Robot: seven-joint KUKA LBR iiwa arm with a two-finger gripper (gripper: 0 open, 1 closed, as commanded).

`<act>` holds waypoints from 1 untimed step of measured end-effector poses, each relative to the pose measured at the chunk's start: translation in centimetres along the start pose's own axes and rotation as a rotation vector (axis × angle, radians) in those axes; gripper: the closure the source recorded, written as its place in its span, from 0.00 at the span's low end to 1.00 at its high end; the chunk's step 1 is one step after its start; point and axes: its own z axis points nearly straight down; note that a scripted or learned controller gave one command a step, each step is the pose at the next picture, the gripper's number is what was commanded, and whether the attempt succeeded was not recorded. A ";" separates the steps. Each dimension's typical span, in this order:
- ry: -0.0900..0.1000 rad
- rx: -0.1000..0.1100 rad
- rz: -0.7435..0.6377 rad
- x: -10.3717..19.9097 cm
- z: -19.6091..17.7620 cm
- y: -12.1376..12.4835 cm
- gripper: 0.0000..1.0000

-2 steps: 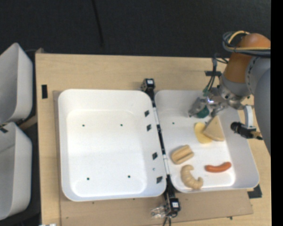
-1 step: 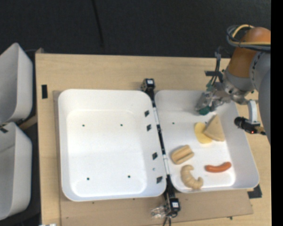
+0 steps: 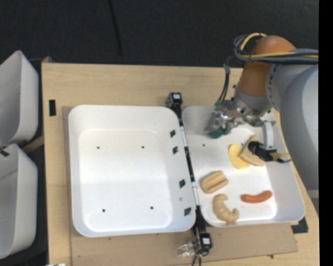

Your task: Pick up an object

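Over the bench [image 3: 122, 85] from above, the arm [image 3: 255, 76] reaches in from the right, its orange band high over the back of the right bin [image 3: 206, 151]. The gripper [image 3: 217, 125] is down low at the bin's far left corner, close to the wall shared with the left bin [image 3: 122, 170]. Open or clenched? Cannot tell from this angle; the claw is too small and blurred. A greenish bit [image 3: 213, 132] shows right at its tip, too blurred to name, and whether it is gripped cannot be told.

Now the goods, all in the right bin. A yellow piece [image 3: 237, 155] lies mid-bin, near the gripper but apart from it, with a tan piece [image 3: 253, 158] touching its right side. Nearer the camera, a bread roll [image 3: 213, 181] sits tilted by the left wall. Just in front of that, a croissant [image 3: 225, 209] curls at the front edge, close to the roll. To the right of both, a red sausage [image 3: 257, 197] lies on its own, well clear of the gripper. The roll, croissant and sausage all rest flat on the white floor of the bin.
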 end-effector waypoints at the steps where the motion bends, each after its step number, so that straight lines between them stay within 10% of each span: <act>1: 0.001 -0.011 0.001 4.1 -0.1 -3.1 1.00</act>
